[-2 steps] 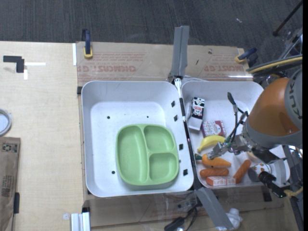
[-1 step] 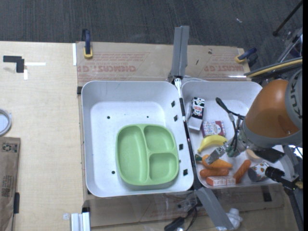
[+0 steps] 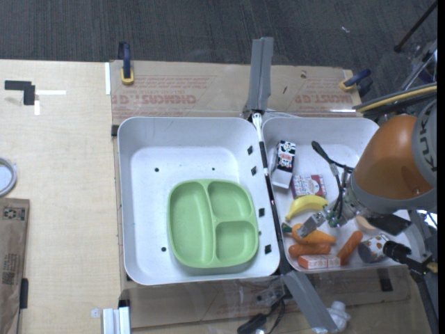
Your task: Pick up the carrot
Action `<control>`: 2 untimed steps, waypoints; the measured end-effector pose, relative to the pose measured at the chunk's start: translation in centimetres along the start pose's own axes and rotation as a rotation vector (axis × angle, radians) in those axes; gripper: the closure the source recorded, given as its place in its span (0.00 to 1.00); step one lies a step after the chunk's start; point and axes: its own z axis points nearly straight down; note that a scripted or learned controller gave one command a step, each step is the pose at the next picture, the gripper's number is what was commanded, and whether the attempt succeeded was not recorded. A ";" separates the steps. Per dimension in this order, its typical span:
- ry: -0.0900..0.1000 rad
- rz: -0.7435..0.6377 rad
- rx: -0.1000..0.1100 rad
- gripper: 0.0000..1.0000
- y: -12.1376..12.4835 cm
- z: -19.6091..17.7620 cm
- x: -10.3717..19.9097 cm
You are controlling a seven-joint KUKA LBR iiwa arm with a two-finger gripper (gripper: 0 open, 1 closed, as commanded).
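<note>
The carrot is a stubby orange piece lying crosswise near the front of the right bin, just below a yellow banana. My gripper hangs low over the bin between the banana and the carrot, its metal tip right at the carrot's upper edge. The grey wrist and its orange band come in from the right and hide part of the bin's right side. Nothing shows lifted off the bin floor.
Around the carrot lie an orange-red stick, a small red-and-white box, a pink packet, a dark carton, a black utensil and a round toy. The left bin holds a green divided plate.
</note>
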 end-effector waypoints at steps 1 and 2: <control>0.004 0.072 -0.001 0.00 -0.1 0.0 -0.2; 0.002 0.149 -0.001 0.00 -0.1 0.0 -0.2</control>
